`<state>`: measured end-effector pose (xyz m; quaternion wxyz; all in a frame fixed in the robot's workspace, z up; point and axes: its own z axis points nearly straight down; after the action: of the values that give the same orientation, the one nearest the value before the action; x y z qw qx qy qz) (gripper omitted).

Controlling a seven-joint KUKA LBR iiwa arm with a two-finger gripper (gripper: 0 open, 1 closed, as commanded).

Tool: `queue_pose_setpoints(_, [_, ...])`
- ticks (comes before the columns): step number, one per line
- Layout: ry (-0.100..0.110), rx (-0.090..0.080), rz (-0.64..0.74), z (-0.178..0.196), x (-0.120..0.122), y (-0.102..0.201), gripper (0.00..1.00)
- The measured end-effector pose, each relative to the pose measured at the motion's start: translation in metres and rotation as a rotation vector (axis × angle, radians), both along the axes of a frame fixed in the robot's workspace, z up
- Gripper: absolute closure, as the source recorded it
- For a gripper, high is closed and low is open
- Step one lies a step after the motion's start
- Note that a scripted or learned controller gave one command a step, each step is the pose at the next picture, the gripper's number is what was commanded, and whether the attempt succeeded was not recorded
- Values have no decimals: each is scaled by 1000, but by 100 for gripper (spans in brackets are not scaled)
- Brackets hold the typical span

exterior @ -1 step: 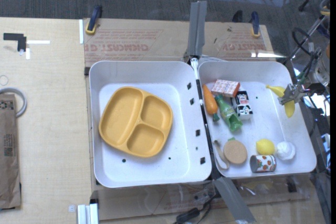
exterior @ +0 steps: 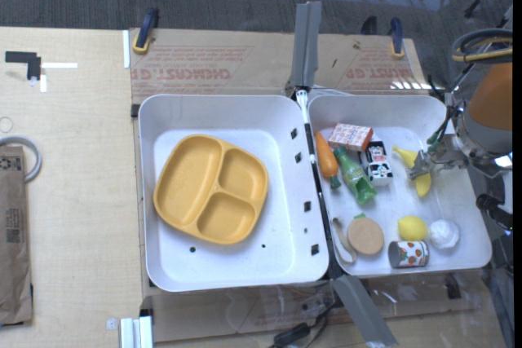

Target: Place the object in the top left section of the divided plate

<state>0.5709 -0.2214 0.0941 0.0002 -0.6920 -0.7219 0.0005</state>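
A yellow divided plate with three sections lies in the left bin, and nothing sits in any section. My gripper is low over the right side of the right bin, directly above a yellow banana. The banana's tips stick out on either side of the gripper. The grey wrist and its orange band come in from the right edge. I see nothing lifted off the bin floor.
The right bin also holds an orange carrot, a green bottle, a pink box, a black-and-white carton, a lemon, a white ball, a can and a tan disc.
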Motion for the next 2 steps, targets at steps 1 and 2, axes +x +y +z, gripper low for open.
queue_pose_setpoints(1, [1, 0, -124, -3, -2, 60, 100])
queue_pose_setpoints(2, [0, -1, -183, 97, 23, 131, 100])
